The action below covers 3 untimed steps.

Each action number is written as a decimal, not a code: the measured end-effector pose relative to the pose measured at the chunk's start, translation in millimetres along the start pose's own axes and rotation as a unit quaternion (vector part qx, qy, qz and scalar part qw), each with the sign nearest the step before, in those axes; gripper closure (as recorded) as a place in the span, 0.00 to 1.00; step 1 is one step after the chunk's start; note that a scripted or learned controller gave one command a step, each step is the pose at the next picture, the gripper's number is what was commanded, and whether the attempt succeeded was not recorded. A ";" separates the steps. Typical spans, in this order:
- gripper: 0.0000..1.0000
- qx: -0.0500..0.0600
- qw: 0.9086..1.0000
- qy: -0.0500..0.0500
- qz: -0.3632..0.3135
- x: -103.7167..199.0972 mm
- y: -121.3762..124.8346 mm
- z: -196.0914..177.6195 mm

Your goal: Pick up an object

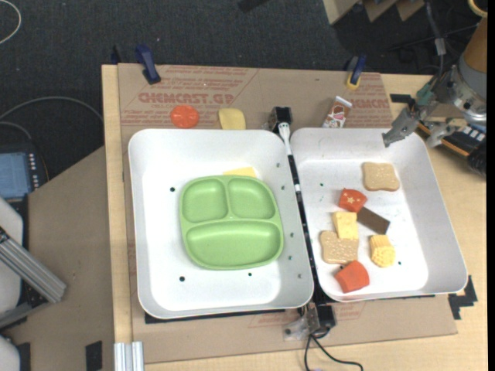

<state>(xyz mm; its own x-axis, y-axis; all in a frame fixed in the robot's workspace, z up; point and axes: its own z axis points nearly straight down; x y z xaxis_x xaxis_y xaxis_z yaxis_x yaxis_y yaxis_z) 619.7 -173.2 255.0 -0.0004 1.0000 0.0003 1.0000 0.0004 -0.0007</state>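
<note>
White plastic forms the right bin (433,207), where the toy food pieces are gathered; a tan bread-shaped slice (380,176) lies farthest, apart from the rest. The gripper (402,127) is seen over the far rim, its state not discernible. A descent onto the isolated slice is advised.

light: bright, even overhead | shadows: soft, faint | glare: mild on white bins (155,284) | focus: slightly soft

arm: you see it reach in at the upper right | gripper (402,132): low, tilted down-left | wrist: grey, far right
</note>
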 end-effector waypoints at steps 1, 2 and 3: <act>0.00 0.009 1.000 0.003 -0.002 56.0 -43.8 149.2; 0.00 0.003 1.000 0.001 0.000 63.1 -40.6 172.4; 1.00 0.000 1.000 0.000 0.001 62.0 -39.4 159.8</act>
<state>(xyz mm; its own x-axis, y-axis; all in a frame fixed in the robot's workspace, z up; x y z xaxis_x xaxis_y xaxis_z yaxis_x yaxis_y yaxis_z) 580.2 -111.1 95.2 0.0018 1.0000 0.0005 1.0000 -0.0018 -0.0002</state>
